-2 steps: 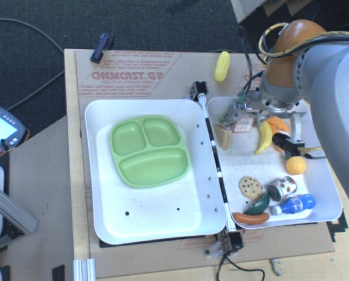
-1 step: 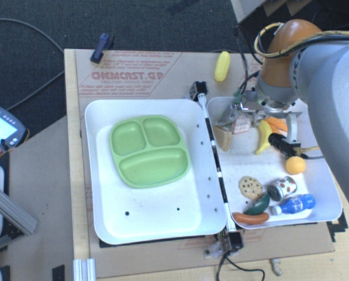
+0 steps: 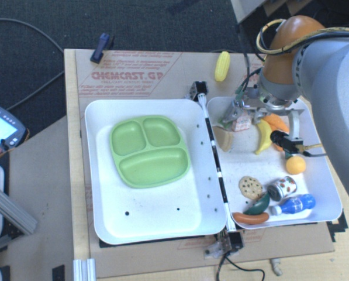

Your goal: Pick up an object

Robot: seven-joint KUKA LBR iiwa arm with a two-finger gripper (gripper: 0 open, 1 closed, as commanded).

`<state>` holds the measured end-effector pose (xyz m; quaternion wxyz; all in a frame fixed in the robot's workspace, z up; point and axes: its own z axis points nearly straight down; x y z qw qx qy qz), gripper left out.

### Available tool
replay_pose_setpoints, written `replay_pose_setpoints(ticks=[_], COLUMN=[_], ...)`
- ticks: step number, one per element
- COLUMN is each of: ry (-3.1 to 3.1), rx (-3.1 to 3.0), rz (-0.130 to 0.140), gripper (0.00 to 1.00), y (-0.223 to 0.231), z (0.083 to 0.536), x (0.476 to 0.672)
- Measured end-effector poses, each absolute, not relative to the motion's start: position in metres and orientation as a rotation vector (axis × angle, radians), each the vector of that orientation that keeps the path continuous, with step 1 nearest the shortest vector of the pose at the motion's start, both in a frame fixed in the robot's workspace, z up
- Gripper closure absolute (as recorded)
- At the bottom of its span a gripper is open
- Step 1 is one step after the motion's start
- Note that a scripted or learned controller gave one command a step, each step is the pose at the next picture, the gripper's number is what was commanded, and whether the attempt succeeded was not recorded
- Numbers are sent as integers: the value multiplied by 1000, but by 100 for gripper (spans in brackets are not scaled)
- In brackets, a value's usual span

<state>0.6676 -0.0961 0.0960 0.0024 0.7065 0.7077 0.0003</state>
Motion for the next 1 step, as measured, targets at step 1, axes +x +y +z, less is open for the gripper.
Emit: replay_pose_setpoints(ticks=[1], ry=[2224], rx=[2221], rz=[0], gripper=[100], y=[-40], z=[185], x=[589])
